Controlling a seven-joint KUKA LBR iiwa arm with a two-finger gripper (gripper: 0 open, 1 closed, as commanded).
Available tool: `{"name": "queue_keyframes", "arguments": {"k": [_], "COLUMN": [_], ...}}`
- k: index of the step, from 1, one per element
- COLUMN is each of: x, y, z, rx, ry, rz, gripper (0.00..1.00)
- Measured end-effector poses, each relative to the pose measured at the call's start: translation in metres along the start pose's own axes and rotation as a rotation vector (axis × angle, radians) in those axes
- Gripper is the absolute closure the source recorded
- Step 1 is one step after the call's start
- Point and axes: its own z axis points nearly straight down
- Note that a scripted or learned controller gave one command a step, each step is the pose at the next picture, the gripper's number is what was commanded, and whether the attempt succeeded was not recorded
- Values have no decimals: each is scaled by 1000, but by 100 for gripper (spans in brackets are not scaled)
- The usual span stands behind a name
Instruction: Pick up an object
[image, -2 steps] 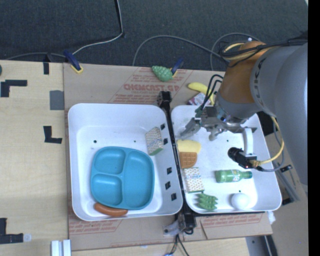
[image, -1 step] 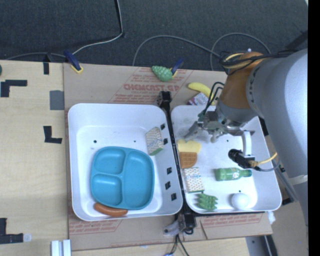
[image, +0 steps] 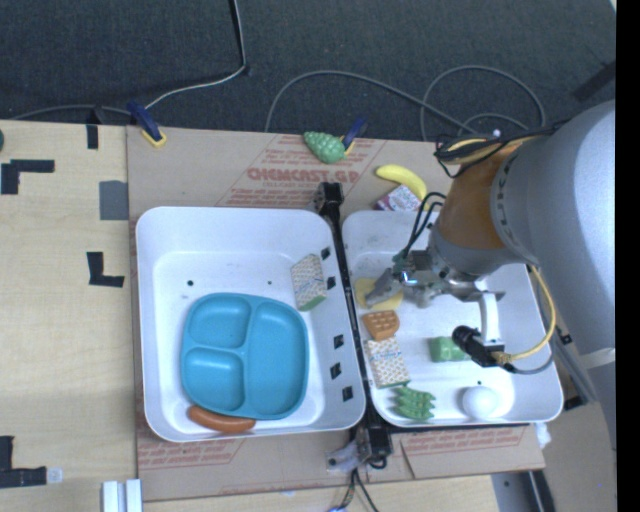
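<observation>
My gripper (image: 398, 283) is low over the left part of the right bin (image: 520, 400), at the end of the grey arm with its orange band (image: 470, 205). Its tip is right at a small yellow piece (image: 368, 292) near the bin's left wall; whether it touches is unclear. Just in front of it lie a round orange waffle (image: 380, 323) and a speckled cracker (image: 387, 362). A green block (image: 446, 349), a leafy green item (image: 412, 403) and a white egg (image: 481, 401) sit nearer the front edge.
The left bin (image: 160, 250) holds a blue divided plate (image: 245, 355), a hot dog (image: 220, 420) and a sandwich piece (image: 308, 280). Behind the bins lie a banana (image: 402, 180) and a green item (image: 325, 146). Cables hang from the wrist.
</observation>
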Motion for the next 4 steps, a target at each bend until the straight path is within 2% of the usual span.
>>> {"name": "queue_keyframes", "arguments": {"k": [2, 3, 4], "x": [-1, -1, -14], "y": [-16, -37, -71], "z": [-1, -1, -1], "rx": [-4, -4, -4], "ry": [-2, -2, -1], "rz": [-1, -1, 0], "gripper": [0, 0, 0]}}
